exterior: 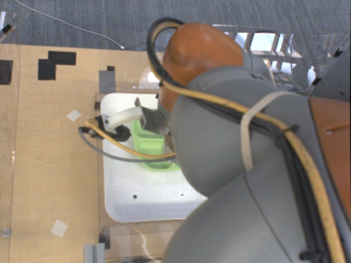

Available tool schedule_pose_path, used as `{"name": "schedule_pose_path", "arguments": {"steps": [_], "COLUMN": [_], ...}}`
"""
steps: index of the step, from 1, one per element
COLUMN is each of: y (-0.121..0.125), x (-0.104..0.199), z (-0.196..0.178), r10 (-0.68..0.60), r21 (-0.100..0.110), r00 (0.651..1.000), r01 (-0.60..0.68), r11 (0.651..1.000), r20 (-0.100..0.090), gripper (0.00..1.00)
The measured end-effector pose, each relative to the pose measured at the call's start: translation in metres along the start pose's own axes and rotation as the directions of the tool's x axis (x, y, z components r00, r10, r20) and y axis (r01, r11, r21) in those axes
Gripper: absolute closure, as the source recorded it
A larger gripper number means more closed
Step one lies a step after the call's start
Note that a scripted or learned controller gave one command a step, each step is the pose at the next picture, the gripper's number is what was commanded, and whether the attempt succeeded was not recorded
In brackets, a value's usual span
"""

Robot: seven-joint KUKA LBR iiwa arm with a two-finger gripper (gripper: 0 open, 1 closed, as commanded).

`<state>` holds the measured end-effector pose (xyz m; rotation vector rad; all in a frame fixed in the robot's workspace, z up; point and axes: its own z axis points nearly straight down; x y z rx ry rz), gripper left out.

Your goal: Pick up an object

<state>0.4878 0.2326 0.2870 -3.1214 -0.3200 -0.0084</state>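
A light green object [153, 147], shaped like a small tray or block, lies in the left white bin [137, 201], near its upper middle. My gripper [147, 120] reaches down over the object's upper edge, its dark fingers close above or touching the green. The grey arm with its orange band [200, 48] covers the gripper's base and the whole right side of the bin. From this angle I cannot make out the gap between the fingers or whether the green object is between them.
A yellow and grey cable [115, 141] loops out from the wrist over the bin's left part. The wooden bench [44, 174] spreads to the left, with black marker shapes [55, 64] and small tape squares. Wire racks [274, 45] stand behind the arm.
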Motion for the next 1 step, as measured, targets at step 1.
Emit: {"name": "schedule_pose_path", "arguments": {"steps": [1], "y": [0.0650], "x": [-0.0136], "z": [-0.0243], "r10": [-0.433], "r21": [-0.002], "r00": [0.901], "r01": [0.433], "r11": [0.901], "r20": [0.006], "gripper": [1.00]}}
